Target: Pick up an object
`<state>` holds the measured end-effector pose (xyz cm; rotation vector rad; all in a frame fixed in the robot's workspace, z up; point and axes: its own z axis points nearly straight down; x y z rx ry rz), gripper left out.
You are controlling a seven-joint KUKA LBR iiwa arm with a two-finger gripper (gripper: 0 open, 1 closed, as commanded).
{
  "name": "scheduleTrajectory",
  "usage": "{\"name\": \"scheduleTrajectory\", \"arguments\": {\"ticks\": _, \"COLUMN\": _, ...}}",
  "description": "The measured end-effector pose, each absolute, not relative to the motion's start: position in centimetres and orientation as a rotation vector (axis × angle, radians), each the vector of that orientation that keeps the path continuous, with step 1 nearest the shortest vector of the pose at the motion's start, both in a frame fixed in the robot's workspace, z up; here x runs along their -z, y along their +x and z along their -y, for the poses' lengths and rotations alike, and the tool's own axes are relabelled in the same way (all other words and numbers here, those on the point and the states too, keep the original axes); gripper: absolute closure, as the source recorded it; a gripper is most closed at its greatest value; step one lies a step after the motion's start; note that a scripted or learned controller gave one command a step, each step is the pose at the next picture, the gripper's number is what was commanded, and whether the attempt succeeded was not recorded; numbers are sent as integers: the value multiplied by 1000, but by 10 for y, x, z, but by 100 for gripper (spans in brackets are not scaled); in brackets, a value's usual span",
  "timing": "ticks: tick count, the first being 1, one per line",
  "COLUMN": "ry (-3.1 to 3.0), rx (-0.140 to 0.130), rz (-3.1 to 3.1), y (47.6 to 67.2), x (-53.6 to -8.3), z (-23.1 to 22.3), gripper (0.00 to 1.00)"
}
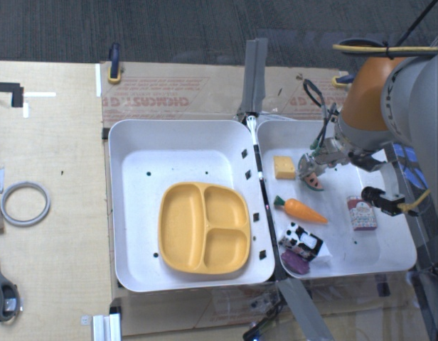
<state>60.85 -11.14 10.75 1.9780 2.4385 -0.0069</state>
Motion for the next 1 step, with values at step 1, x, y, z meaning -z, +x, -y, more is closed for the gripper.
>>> {"name": "scheduleTrajectory", "arguments": {"ticks": 1, "ry": 2173, "rx": 3, "rz": -2268, "y": 599, "x": -240, "z": 52, "gripper": 100}}
